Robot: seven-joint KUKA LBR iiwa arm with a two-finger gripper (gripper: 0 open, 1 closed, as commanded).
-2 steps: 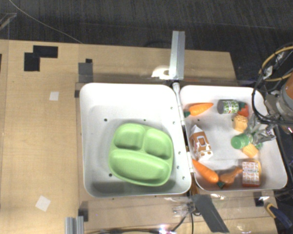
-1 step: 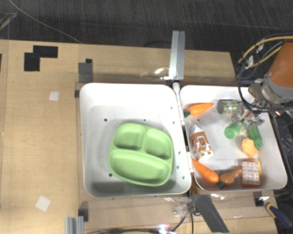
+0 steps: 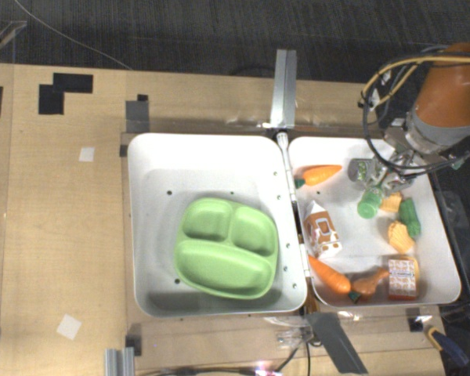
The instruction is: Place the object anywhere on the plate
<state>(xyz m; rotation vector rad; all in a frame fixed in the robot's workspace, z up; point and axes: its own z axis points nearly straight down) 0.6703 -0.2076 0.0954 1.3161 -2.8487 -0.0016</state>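
Observation:
A light green divided plate [image 3: 227, 247] lies in the left bin [image 3: 153, 171]. My gripper [image 3: 377, 177] hangs over the back of the right bin [image 3: 446, 288], open, with its fingers spread and nothing seen between them. Just in front of it, almost under the fingertips, lies a small green cylinder-shaped toy [image 3: 369, 203]. Next to that toy are a yellow piece [image 3: 391, 203] and a dark green toy vegetable [image 3: 410, 218].
The right bin also holds an orange carrot [image 3: 322, 175] at the back, a small carton [image 3: 322, 233], a second carrot [image 3: 330, 275], a brown piece [image 3: 366, 283], a yellow corn-like toy [image 3: 400, 237] and a red-and-white box [image 3: 402, 277]. A metal divider [image 3: 291, 202] separates the bins.

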